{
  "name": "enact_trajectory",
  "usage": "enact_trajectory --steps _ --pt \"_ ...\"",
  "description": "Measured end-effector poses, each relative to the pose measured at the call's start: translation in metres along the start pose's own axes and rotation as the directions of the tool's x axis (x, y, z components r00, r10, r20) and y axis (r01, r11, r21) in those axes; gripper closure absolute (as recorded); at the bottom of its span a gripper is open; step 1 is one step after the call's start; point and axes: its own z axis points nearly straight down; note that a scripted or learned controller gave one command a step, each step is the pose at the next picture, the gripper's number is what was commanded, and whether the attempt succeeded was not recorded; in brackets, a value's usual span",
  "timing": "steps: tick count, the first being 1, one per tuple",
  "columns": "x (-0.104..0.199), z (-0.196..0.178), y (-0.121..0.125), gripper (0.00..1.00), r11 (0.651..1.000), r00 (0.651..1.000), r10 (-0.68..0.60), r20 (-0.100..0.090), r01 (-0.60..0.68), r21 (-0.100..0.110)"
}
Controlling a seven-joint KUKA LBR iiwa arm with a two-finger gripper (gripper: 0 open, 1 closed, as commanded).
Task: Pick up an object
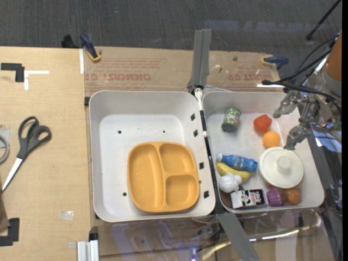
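The right bin (pixel 215 99) holds a green can (pixel 231 119), a red ball (pixel 262 123), an orange (pixel 271 140), a blue bottle (pixel 238 161), a yellow banana (pixel 235 172), a small white figure (pixel 228 183), a round white lid (pixel 281 166), a black-and-white carton (pixel 247 198), a purple piece (pixel 274 196) and a brown piece (pixel 293 196). My gripper (pixel 289 123) hangs over the bin's right side, just right of the red ball and the orange. It is open, and nothing sits between its fingers.
A yellow divided plate (pixel 163 176) lies in the left bin (pixel 109 145). Scissors (pixel 27 140) rest on the wooden bench at the far left. Blue clamps (pixel 89 47) hold cardboard behind the bins. Cables run at the right edge.
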Motion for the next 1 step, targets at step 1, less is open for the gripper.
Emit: enact_trajectory --steps 1 --pt "0.0068 0.1632 -0.0271 0.0 0.977 0.977 -0.213 0.0 0.213 -0.003"
